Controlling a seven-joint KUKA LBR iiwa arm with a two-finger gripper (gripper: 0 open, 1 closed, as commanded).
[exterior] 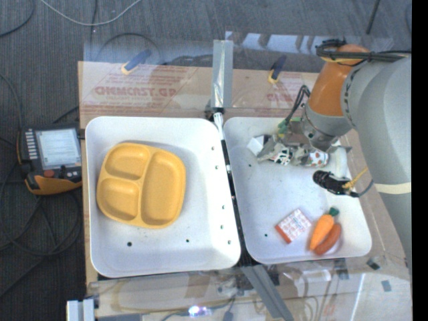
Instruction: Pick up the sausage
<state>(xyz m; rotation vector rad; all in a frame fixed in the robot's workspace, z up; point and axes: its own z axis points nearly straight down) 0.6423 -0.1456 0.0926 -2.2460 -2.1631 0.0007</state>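
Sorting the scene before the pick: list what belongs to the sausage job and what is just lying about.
Job: short reddish-brown sausage; grey arm's gripper.
Lying about: orange carrot with green top; small red-and-white flat box; yellow three-compartment plastic plate.

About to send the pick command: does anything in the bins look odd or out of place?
Nothing looks spilled or damaged. The sausage lies in the right bin, near corner, pressed against the carrot, which may complicate a clean pick. The gripper sits at that bin's far side, away from it.
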